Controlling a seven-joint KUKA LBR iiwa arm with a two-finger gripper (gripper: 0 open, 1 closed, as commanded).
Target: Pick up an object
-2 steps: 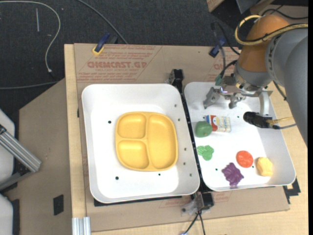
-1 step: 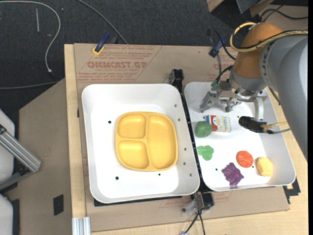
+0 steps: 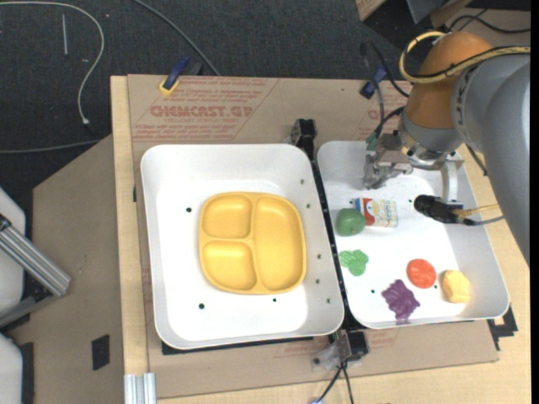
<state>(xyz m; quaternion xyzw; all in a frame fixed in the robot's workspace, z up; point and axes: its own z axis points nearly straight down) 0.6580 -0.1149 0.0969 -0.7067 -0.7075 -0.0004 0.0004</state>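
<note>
End effector (image 3: 383, 168) hovers just above the small can (image 3: 376, 212) in the right bin (image 3: 480, 259); can't tell its grip state. Can's long axis runs left-right, green ball (image 3: 349, 221) touching.

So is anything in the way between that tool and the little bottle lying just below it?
Nothing visible is. The tool hangs over the right bin, and the small bottle lies just below it with bare white floor between them. The green ball touches the bottle's left end, which could crowd a grasp there.
</note>
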